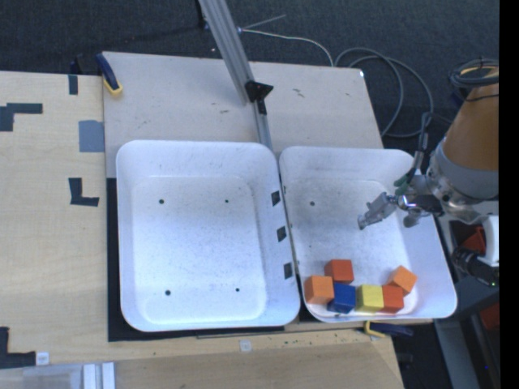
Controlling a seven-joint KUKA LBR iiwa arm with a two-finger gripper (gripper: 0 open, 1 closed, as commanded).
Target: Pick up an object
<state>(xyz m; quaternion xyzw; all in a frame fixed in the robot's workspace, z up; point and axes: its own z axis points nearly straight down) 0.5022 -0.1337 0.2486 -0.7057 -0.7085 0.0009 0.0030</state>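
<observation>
Partly hidden: most of my arm (474,140) is cut off at the right edge, so I can log just the orange band and the grey wrist below it. My gripper (375,213) is small and grey against the white plastic, and its tip is blurred; I cannot tell how its closing parts stand, and nothing reads as caught there.

Pose: the arm reaches in from the right at mid height, wrist over the right rim of the right bin (324,164), gripper stretched leftward and slightly down. It sits over the bare middle of that bin, well apart from the blocks.

Task things (all in the right bin, bunched along its near edge): an orange block (340,269) sits a little above the rest. Below it runs a row: another orange block (319,288) at the left, a blue block (344,297) just beside it, then a yellow block (371,297), then a reddish-orange block (392,298). One more orange block (403,279) lies tilted at the right end, touching the row. Whether the neighbours in the row truly touch or just overlap from this slant, I cannot tell.

Left bin (195,156) lies beside the right one, rims meeting. A grey metal rail (231,43) runs down from the top to the seam between them. Cables (381,63) loop on the dark floor behind.
</observation>
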